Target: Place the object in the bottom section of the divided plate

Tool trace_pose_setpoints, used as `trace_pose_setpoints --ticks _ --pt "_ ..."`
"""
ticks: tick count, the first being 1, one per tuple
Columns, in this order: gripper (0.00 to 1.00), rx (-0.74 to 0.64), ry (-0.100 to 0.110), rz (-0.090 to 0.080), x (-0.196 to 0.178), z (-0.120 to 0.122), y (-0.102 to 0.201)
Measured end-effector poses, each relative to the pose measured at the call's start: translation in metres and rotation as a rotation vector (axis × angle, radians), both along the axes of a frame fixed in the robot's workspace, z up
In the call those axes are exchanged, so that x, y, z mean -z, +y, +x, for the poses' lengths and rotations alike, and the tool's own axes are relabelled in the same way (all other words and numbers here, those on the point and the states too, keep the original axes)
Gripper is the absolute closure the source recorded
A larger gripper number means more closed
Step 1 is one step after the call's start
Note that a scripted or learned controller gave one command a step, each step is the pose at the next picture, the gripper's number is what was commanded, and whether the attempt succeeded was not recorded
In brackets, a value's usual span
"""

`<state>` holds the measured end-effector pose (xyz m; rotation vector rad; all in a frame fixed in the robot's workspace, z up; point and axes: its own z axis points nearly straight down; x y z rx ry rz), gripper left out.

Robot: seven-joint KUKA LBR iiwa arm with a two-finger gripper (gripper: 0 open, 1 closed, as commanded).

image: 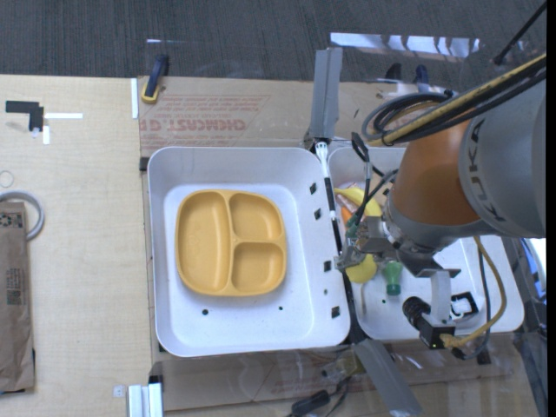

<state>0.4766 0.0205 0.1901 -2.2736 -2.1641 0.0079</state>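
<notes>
1. Camera view: the divided plate (230, 242) lies in the left bin (174, 320), all its sections bare; nothing is placed yet.
2. The gripper (358, 254) hangs right of the plate, over the right bin (504, 315); its grasp cannot be told.
3. A yellow object (362, 269) sits just beneath it; pick, carry and drop remain.

Wooden bench (78, 233), two white bins (174, 320) side by side, brown packet (13, 294) at left

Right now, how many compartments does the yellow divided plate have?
3: the yellow divided plate has one long section on its left side, one at upper right, one at lower right, all visible.
</notes>
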Motion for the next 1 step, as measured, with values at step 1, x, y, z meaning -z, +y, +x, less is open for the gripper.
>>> trace_pose_setpoints --ticks 1 --pt "1.0 0.345 -0.001 -0.002 -0.0001 0.0001 -0.0087"
